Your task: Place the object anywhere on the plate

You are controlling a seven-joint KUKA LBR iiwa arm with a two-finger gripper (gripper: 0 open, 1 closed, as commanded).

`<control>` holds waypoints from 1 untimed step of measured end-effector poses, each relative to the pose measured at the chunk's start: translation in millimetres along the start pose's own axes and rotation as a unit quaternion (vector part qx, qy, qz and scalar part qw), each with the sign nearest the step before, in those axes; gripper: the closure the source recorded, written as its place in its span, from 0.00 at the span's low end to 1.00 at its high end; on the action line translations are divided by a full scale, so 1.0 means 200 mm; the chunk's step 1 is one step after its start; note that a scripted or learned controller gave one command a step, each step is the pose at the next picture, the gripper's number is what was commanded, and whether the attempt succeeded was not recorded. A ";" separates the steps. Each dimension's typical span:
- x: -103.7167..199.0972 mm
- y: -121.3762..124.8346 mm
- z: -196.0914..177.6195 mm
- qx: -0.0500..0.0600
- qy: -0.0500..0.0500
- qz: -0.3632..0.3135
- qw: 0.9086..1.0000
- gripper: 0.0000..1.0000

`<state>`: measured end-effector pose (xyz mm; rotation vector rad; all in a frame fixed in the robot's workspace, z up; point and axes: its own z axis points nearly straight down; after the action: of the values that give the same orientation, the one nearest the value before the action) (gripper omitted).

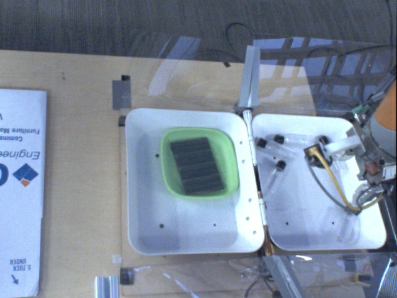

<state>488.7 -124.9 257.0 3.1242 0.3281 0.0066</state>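
A green square plate [231, 169] sits in the left bin [142, 228]. A dark grey ridged block [196, 165] lies flat in the middle of the plate, slightly turned. My gripper [367, 196] hangs over the far right side of the right bin [310, 234], well away from the plate and the block. Nothing shows between its fingers.
Three small clear pieces with black ends [279, 164] lie in the right bin's upper left part. A metal divider [250, 82] stands behind the seam between the bins. A white and blue printed sheet [22, 185] lies on the bench at the far left.
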 end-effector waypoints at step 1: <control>-0.01 0.02 0.06 0.001 -0.001 0.002 1.000 0.00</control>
<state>487.9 -129.5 245.4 3.1258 0.3214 0.0035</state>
